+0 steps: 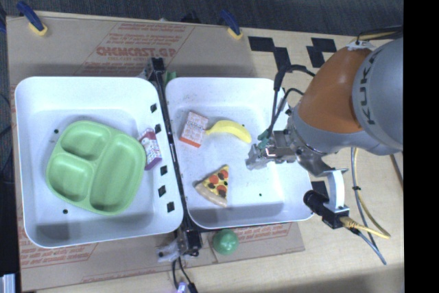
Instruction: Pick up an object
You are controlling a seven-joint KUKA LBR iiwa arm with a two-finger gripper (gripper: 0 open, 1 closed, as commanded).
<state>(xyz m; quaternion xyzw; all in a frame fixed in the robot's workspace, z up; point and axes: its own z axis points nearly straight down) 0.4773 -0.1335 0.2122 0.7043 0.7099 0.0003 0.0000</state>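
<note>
The right bin (226,89) holds a yellow banana (230,130), a small orange and white box (194,128) to its left, and a pizza slice toy (215,185) nearer the front. My gripper (259,154) hangs over the right part of this bin, just right of and below the banana's tip. Nothing shows between its fingers. The arm's grey and orange wrist covers the bin's right wall.
The left bin (41,96) carries a green divided plate (95,166) and a small purple packet (151,147) against its right wall. A green ball (224,241) lies on the cardboard in front of the bins. Cables trail at the right.
</note>
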